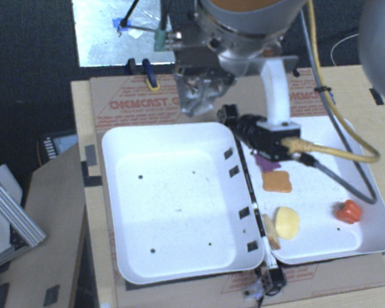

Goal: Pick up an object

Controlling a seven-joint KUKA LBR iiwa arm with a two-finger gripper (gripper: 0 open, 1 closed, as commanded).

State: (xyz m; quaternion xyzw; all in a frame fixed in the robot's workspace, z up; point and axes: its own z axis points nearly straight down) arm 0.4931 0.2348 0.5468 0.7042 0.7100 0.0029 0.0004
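Camera view gives you four candidates for the pick, all in the right bin (316, 241) and all lying below and to the right of the gripper (197, 101) as the frame runs. An orange slice (276, 182) is the closest, with a purple piece (269, 165) touching its far edge. A yellow lump (286, 222) lies further off, near the bins' shared rim, with a pale scrap (270, 233) just beside it. A red piece (348, 212) lies farthest from the tool, apart from the rest. They lie loose and flat on the bin floor, so each could be taken from above. I judge the red piece the cleanest choice, since nothing crowds it. The yellow lump sits close enough to the rim to hamper a descent. The gripper itself hangs over the far rim of the left bin (177, 205), well apart from every object. It is blurred, so you cannot tell whether it is spread or closed, and nothing shows in its grasp. I read that raised, offset pose as a travel position, with the approach not yet begun.
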